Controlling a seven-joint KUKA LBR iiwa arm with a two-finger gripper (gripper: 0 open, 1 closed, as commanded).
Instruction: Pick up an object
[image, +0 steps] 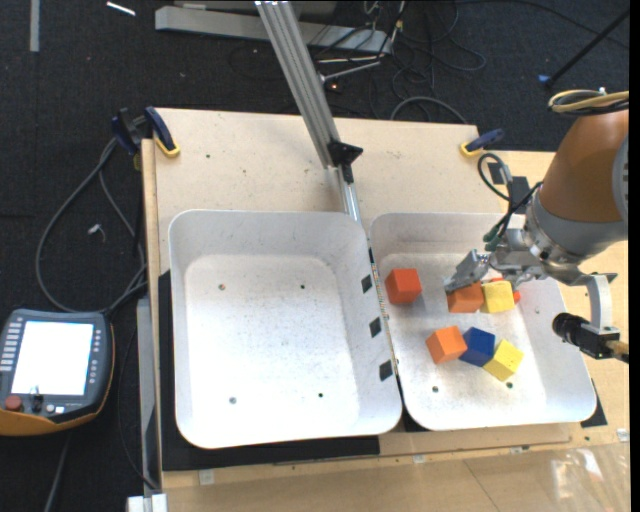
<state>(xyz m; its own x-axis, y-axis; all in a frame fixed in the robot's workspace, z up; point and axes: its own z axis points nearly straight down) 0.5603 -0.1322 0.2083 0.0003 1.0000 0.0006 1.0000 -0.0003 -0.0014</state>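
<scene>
Gripper (478, 283) down in right bin (570, 400) over orange block (465, 299) beside yellow block (498, 295); finger state indiscernible, nothing lifted, pick pending.

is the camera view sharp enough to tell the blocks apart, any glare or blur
Camera view: even, soft light; the white bins look bright but not blown out. The orange block, blue block and yellow block are crisp with faint shadows. The gripper region is slightly soft and cluttered, so the blocks there merge.
</scene>
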